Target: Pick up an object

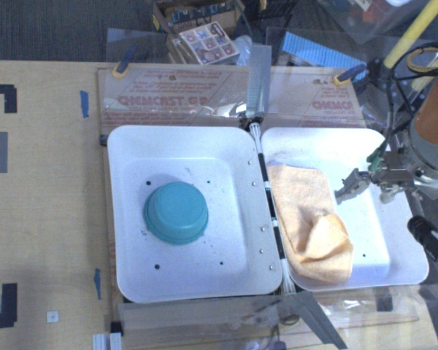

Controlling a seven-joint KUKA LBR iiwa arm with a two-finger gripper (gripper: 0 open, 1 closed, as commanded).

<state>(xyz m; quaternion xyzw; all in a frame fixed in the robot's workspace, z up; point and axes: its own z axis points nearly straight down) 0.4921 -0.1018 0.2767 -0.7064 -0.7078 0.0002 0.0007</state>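
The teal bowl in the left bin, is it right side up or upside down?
Upside down. The bowl shows a flat closed base on top, with no hollow, and widens toward the floor of the left bin.

The arm [431, 133] is cut off by the right edge, and the gripper [361, 184] is too blurred to read.

Robotics lab: bench [36, 195], twin bins [124, 152].

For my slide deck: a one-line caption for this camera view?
End effector above the right bin beside a crumpled yellow cloth; teal bowl upside down in the left bin.
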